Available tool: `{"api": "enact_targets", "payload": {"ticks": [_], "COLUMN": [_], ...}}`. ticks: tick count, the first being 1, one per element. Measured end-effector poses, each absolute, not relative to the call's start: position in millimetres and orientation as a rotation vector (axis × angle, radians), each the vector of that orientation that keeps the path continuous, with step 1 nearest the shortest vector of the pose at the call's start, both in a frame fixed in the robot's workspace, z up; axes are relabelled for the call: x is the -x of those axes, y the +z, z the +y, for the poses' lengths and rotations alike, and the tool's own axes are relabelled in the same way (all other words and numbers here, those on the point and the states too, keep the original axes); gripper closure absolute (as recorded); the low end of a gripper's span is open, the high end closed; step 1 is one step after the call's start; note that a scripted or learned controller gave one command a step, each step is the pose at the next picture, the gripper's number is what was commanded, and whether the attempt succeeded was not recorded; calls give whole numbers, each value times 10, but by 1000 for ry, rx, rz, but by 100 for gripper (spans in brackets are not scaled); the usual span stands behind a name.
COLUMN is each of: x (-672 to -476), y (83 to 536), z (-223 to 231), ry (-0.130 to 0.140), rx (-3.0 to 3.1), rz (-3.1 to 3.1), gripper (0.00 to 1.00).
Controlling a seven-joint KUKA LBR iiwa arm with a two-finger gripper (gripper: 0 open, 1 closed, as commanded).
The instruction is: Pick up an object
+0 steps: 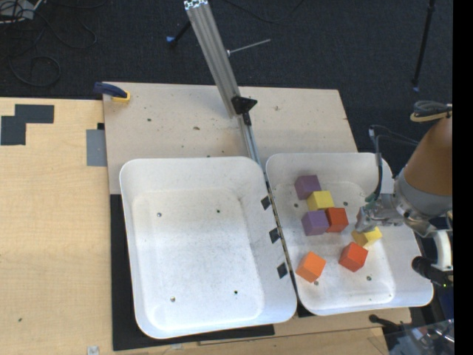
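Beside a bare left bin (192,302), the right bin (347,302) holds coloured blocks: orange (311,266), two purple, yellow, red. At its right side the gripper (369,226) sits over a small yellow block (367,236); whether it grips cannot be told.

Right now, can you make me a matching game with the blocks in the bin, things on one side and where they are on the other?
Things:
1. orange block
2. yellow block
3. small yellow block
4. red block

Places:
A. right at the claw
B. between the two purple blocks
C. nearest the bin's left wall
D. just below the small yellow block

Pairs: 1-C, 2-B, 3-A, 4-D
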State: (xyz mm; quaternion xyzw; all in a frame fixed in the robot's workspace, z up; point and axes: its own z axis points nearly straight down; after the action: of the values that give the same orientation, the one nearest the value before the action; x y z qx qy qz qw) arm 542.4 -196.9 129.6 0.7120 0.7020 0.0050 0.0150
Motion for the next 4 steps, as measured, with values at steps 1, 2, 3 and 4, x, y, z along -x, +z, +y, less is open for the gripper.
{"api": "enact_targets", "payload": {"ticks": [1,2,3,4], "x": [-5330,-5340,-5454,-5675], "y": [1844,2243,2199,2285], "z": [-1975,-1983,-1398,-948], "ry": [2,2,1,2], "rx": [-2227,-2218,-2218,-2217], "rz": [2214,2222,2231,2228], "gripper": [100,100,100,100]}}
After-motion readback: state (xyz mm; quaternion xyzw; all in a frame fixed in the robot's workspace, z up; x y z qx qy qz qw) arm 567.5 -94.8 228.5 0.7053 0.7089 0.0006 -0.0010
